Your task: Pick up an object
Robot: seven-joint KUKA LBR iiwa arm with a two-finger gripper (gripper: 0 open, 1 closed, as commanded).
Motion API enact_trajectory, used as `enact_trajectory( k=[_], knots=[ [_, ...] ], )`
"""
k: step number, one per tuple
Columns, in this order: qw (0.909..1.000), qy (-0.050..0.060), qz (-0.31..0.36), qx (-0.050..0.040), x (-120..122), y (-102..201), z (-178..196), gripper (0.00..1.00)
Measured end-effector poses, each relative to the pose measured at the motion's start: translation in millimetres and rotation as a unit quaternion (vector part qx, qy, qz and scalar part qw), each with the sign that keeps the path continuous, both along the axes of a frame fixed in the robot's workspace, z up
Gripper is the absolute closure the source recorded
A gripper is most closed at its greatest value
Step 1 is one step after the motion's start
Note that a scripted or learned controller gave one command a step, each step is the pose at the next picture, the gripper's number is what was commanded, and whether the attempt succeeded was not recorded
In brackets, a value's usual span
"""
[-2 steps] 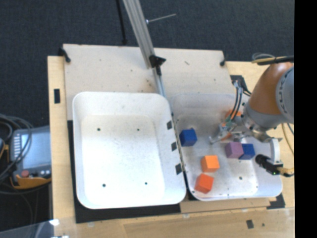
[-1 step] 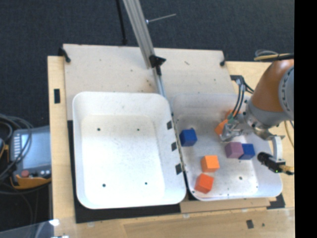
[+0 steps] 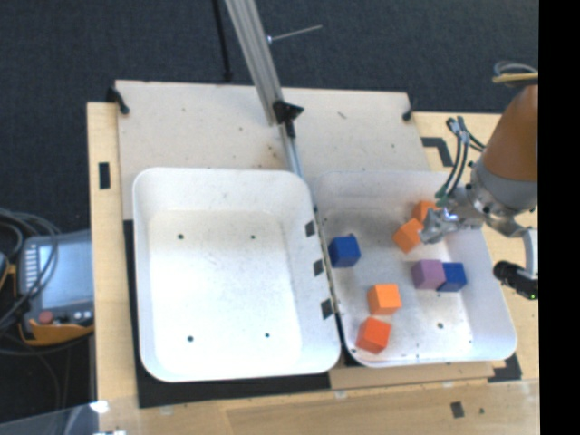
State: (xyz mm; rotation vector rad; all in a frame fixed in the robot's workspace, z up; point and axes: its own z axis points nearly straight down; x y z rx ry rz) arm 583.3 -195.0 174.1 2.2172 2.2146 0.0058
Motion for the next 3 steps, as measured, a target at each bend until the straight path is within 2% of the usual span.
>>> enact_trajectory(
  k=[2,3],
  knots=[
    [1.0,0.001,0.002,0.0001,-3,-3,90,1.0],
    [1.0,0.004,0.004,0.0013,0,48,78,1.0]
  ],
)
